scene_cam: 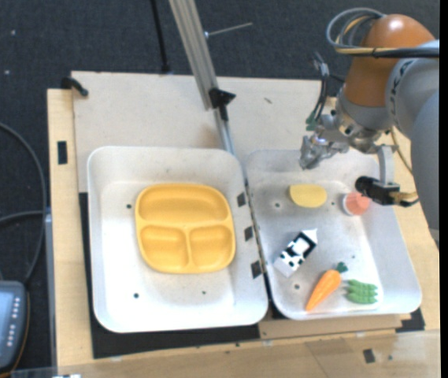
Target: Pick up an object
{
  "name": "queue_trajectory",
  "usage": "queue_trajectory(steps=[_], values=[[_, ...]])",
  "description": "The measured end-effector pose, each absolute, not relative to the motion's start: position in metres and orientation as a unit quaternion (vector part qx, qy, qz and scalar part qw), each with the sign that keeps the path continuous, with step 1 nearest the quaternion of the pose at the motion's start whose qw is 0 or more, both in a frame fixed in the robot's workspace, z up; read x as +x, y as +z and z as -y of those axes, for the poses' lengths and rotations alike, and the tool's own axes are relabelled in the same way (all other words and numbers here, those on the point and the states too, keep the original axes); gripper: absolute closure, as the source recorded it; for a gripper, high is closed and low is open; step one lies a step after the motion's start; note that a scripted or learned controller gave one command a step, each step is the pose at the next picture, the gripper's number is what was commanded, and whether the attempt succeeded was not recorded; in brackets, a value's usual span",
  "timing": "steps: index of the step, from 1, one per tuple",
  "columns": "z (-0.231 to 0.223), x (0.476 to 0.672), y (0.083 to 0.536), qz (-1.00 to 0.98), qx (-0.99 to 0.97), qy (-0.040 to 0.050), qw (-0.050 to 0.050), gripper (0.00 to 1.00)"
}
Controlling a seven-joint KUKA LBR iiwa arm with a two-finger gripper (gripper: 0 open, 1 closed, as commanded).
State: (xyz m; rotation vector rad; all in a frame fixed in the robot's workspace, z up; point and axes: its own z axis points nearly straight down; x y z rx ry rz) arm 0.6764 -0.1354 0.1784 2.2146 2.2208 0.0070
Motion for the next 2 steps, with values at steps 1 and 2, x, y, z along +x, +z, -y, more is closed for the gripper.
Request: queue_trajectory(steps=[1, 2], values=[[0.137, 0.677, 0.223, -0.708, 0.706, 0.0018, 0.003, 1.00], [0.139, 0.678, 0.266, -0.709, 0.706, 0.0018, 0.003, 1.00]])
